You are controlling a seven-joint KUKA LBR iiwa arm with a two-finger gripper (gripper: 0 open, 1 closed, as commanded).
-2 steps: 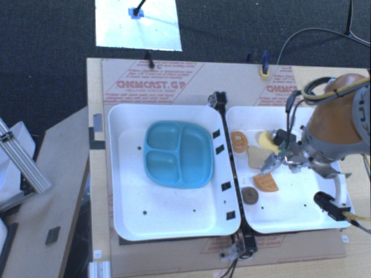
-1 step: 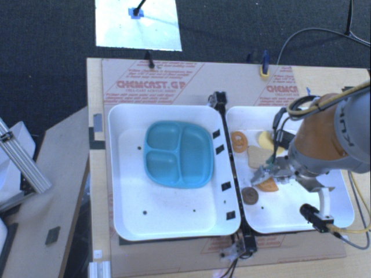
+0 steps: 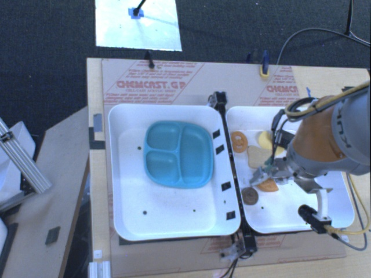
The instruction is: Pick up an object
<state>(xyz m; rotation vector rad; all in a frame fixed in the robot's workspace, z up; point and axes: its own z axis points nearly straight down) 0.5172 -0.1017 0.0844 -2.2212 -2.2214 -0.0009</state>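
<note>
Partly hidden — gripper [image 3: 268, 177] over orange piece [image 3: 268, 185], fingers unclear

Dark blue carpet [image 3: 46, 39] surrounds the wooden bench [image 3: 174, 80]; a pale square sheet [image 3: 137, 17] lies beyond.

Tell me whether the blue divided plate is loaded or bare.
Bare: the blue divided plate lies flat in the left white bin, all three compartments showing plain blue.

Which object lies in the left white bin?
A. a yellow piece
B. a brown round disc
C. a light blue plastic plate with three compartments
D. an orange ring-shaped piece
C: the light blue plastic plate with three compartments rests on the floor of the left white bin.
</note>
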